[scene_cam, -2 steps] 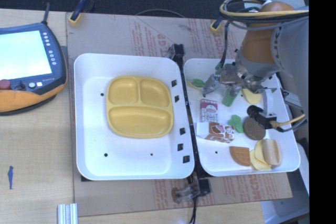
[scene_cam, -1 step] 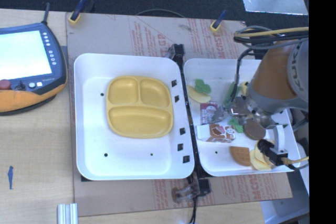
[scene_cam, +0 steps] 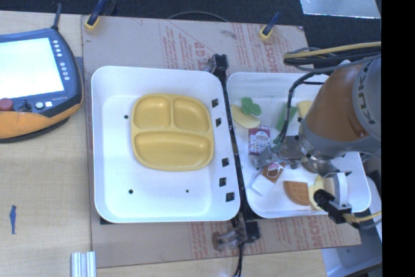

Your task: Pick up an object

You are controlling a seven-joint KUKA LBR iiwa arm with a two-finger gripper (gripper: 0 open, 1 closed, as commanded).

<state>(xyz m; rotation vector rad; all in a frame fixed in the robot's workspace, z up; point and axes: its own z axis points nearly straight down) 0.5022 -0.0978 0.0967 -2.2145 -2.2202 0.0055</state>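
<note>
Objects for picking are seen heaped in the right bin (scene_cam: pixel 363 201): a red-and-white packet (scene_cam: pixel 259 137) stood roughly upright with its long axis running up the view, a green piece (scene_cam: pixel 250 106), and a brown waffle-like piece (scene_cam: pixel 297 192). The tool (scene_cam: pixel 269 157) is lowered beside the packet; its grip state cannot be told. A yellow divided plate (scene_cam: pixel 172 132) lies in the left bin (scene_cam: pixel 110 139).
</note>
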